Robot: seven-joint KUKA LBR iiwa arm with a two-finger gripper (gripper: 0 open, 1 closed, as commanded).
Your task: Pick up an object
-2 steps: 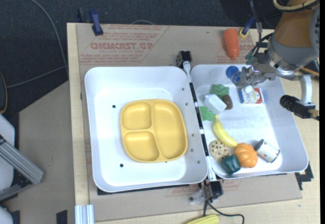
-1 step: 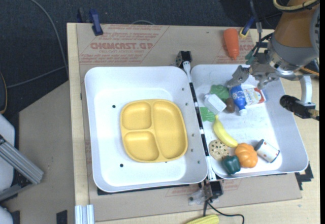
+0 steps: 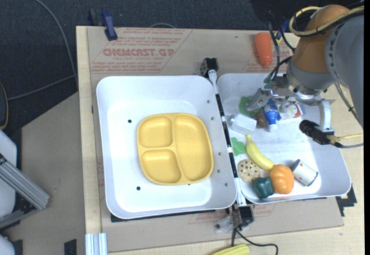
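From the overhead camera, the bench carries two white bins. The left bin (image 3: 115, 150) holds a yellow divided plate (image 3: 174, 148) near its centre. The right bin (image 3: 332, 158) is the crowded one. The grey arm (image 3: 324, 45) comes in from three o'clock, and its gripper (image 3: 270, 110) is down in the upper half of that bin, at about eleven o'clock from the bin's middle. Its metal fingers (image 3: 259, 99) sit in a cluster of small items: something green (image 3: 250, 103) at nine o'clock of the gripper and a blue-and-red piece (image 3: 272, 115) right beneath it. I cannot tell whether the fingers are apart or together, or whether anything is caught between them.

Toward six o'clock lie a banana (image 3: 258, 154), a speckled cookie (image 3: 247, 170), an orange fruit (image 3: 282, 178), a dark green piece (image 3: 263, 187) and a small white can (image 3: 305, 173). A white block (image 3: 243, 123) rests by the dividing wall. An orange carrot (image 3: 263, 49) lies on the bench at twelve o'clock, outside the bins.
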